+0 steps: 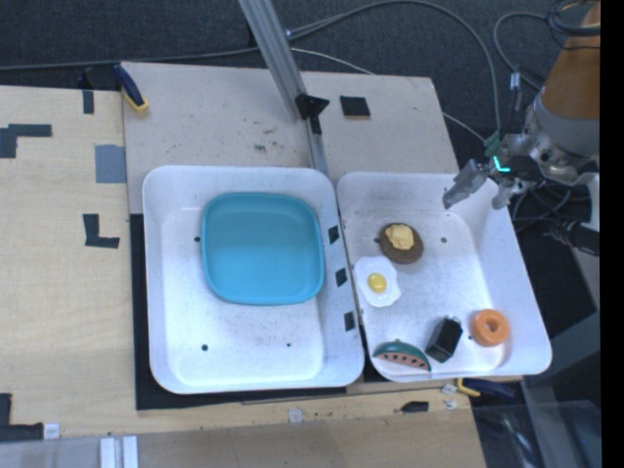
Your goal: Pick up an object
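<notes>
Nearest the lens, along the bottom rim of the right bin (531, 364), a watermelon slice (403, 357), a small black block (445, 338) and an orange doughnut (489, 327) are sitting in a row — all crowding the wall. Sweeping from the left: the left bin (166, 291) is carrying a blue plate (262, 248), lying flat at its centre. Crossing over, a fried egg (376, 285) is lying just beside the divider, with a brown bun (400, 243) at its one o'clock, almost touching.

The gripper (478, 185) is hovering at the right bin's two o'clock corner, fingers spread apart, gripping nothing — so this is looking like the approach stage, no grasp yet. Next move is calling for a swing towards seven o'clock and a descent. The bun is looking the best bet: open floor around it on the right side, whereas the bottom-row pieces are hugging the rim, leaving little finger room.
</notes>
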Robot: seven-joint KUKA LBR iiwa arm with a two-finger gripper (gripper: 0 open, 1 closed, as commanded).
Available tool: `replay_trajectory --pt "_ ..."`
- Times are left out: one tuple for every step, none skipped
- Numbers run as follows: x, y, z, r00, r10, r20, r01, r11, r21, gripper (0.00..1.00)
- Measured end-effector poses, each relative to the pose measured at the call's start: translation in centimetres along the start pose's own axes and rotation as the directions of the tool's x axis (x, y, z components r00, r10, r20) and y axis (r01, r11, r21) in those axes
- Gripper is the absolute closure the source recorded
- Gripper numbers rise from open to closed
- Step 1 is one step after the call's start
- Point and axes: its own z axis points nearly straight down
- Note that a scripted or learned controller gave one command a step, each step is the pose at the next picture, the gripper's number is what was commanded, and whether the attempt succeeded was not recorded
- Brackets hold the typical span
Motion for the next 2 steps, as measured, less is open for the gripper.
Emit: replay_trajectory --pt "0.0 0.0 0.0 1.000 0.000 0.000 0.000 1.000 0.000 0.00" --pt "0.6 -0.2 4.5 1.000 0.000 -0.001 0.000 1.000 0.004 0.00"
